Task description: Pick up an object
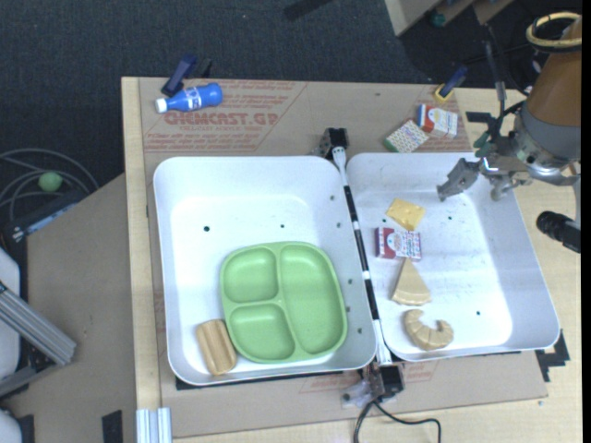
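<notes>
My gripper (478,185) hangs over the far right part of the right bin (517,284). Its fingers (453,182) are spread open and nothing is between them. In that bin lie a yellow block (404,213), a red and white packet (398,244), a pale wedge (411,284) and a tan croissant (427,330). All of them sit to the left of and nearer than the gripper, the yellow block being the closest to it. None touches the gripper.
The left bin (185,201) holds a green divided plate (282,300) and a tan bread piece (215,346). On the bench behind the bins lie a blue bottle (189,98) and small printed packets (423,129). A black divider (355,238) runs between the bins.
</notes>
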### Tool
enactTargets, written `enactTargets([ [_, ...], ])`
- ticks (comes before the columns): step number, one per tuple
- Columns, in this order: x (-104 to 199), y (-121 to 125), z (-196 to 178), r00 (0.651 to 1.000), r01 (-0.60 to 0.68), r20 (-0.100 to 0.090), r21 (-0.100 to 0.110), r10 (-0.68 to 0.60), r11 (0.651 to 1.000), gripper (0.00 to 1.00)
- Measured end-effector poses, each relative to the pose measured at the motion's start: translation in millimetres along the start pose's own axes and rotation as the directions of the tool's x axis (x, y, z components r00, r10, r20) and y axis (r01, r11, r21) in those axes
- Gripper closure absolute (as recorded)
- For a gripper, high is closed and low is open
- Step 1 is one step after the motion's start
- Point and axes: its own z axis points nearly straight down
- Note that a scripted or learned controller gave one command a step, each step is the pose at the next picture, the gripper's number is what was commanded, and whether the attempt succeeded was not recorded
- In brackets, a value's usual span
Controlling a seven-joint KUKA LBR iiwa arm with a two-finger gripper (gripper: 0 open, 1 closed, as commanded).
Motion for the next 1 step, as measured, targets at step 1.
enactTargets([
  [1, 44.8, -17.2, 88.7, 1.000, 0.001, -0.002, 0.004, -0.001, 1.000, 0.00],
])
